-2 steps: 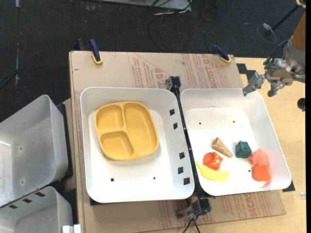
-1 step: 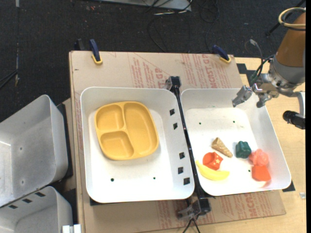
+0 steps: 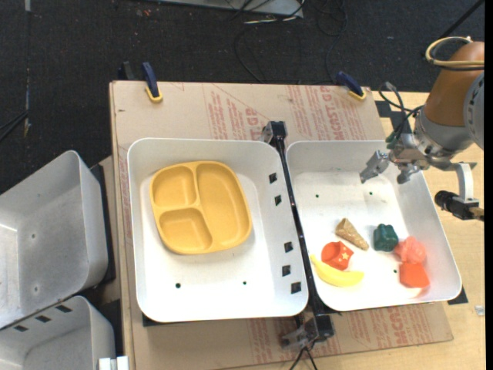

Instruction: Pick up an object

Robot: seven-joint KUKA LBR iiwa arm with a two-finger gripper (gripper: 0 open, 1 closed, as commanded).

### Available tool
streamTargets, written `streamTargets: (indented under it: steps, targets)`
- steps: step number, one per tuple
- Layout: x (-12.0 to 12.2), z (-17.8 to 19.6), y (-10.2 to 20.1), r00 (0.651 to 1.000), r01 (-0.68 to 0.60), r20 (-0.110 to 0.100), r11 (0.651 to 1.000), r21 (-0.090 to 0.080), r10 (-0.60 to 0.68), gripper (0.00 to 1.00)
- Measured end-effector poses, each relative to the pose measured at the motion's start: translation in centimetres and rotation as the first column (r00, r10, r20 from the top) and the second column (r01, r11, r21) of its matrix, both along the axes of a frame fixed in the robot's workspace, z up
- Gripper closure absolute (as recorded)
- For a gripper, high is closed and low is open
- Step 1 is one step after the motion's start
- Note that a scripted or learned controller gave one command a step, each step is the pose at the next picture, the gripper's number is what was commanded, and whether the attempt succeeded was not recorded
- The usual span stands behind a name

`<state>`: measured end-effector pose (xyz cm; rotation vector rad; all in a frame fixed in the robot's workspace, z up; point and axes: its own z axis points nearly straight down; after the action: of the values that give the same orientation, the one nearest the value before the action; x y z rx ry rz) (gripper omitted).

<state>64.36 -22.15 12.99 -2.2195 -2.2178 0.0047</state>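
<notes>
Toy food is grouped in rt bin near front; end effector is seen spread open w/ nothing held, above bin's rear.

Two bins side by side on the surface, with the arm reaching in from the right.

The left bin holds a divided tray, lying toward its rear left. The right bin holds a cluster of small things at its front: a wedge at the middle, a pepper just in front and to the left of it, and a banana along the front, touching the pepper. A blocky piece sits right of the wedge; further right, a lumpy piece lies just behind another piece near the front right corner. The gripper hangs over the bin's rear right part, well behind the cluster. Two more bins stand off the surface to the left.
</notes>
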Motion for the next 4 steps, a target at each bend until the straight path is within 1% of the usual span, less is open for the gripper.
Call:
streamTargets:
  steps: [1,2,3,4]
  targets:
    - [0.0,-4.0,0.1,1.000,-0.003,0.003,1.000,-0.001,0.003,0.00]
    - [0.2,-2.6,0.1,1.000,-0.005,0.009,1.000,-0.003,0.005,1.00]
    - [0.9,3.6,0.5,1.000,-0.004,0.014,1.000,-0.004,0.004,1.00]
    - [0.3,8.5,0.3,1.000,-0.001,0.012,1.000,-0.004,0.001,1.00]
